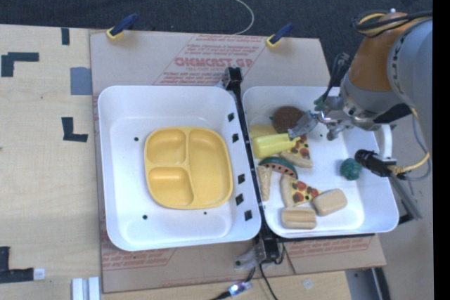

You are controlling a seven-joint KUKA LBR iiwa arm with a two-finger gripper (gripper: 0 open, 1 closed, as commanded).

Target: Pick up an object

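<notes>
My gripper (316,128) hangs over the upper middle of the right bin (365,220), open, with nothing between its fingers. One grey finger (303,126) reaches toward a brown round cookie (285,116) and sits just above a pizza slice (301,151). To the left of that slice lies a yellow block (270,145). A green ball (350,168) rests to the gripper's lower right. Lower in the bin lie a second pizza slice (299,192), a tan bread roll (329,201) and a tan bun (299,218).
The left bin (119,151) holds a yellow divided plate (188,166). A dark-rimmed slice (278,166) and a beige stick (264,183) lie by the divider between the bins. A black cable part (373,162) hangs off the arm over the right bin's edge.
</notes>
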